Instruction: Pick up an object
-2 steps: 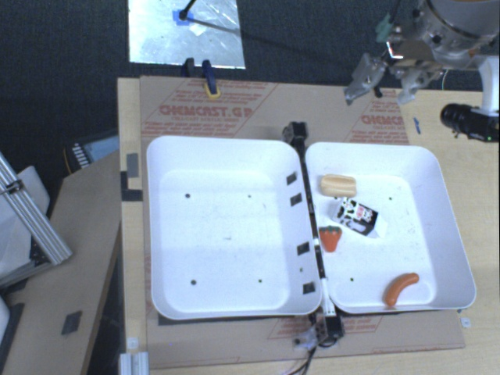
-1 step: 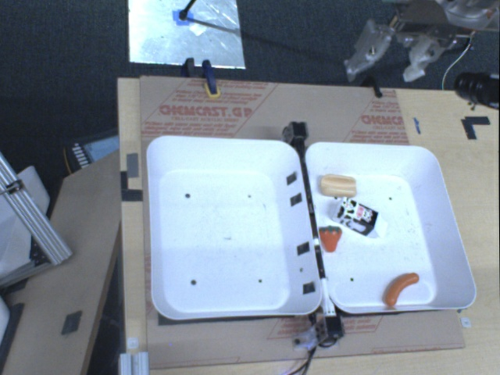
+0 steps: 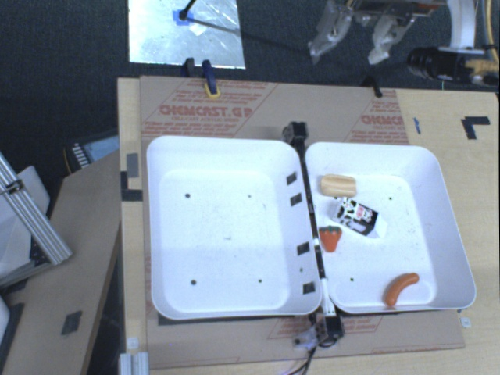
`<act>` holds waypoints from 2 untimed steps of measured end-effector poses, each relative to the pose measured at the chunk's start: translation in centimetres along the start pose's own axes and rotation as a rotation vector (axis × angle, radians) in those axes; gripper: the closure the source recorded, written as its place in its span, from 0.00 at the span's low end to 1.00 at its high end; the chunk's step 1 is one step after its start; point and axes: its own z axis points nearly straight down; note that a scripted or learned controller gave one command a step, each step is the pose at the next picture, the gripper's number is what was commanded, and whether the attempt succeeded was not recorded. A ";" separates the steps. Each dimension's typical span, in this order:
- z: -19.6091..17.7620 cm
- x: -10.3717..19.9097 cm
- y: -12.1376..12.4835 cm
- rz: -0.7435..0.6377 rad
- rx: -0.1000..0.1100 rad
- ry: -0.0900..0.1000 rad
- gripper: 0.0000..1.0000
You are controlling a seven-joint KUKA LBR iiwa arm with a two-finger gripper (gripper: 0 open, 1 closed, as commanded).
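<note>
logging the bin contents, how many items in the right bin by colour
Tan: 1, bread roll
Black and white: 1, packet
Red-orange: 1, strawberry-like toy
Orange: 1, sausage
Total: 4

A dark blue-grey carpet (image 3: 62, 45) surrounds the cardboard-covered bench (image 3: 258, 104), with a shiny metal sheet (image 3: 186, 20) lying on the floor beyond it and a slanted aluminium rail (image 3: 30, 213) at the left.

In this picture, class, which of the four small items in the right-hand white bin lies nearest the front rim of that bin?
The orange sausage-shaped toy. It lies by the right bin's front rim; the tan bread roll, black-and-white packet and red strawberry-like toy sit further back.
</note>
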 end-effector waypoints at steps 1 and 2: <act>0.0 6.2 1.5 -0.001 0.000 0.001 0.00; 0.8 12.8 2.1 -0.002 0.003 0.002 0.00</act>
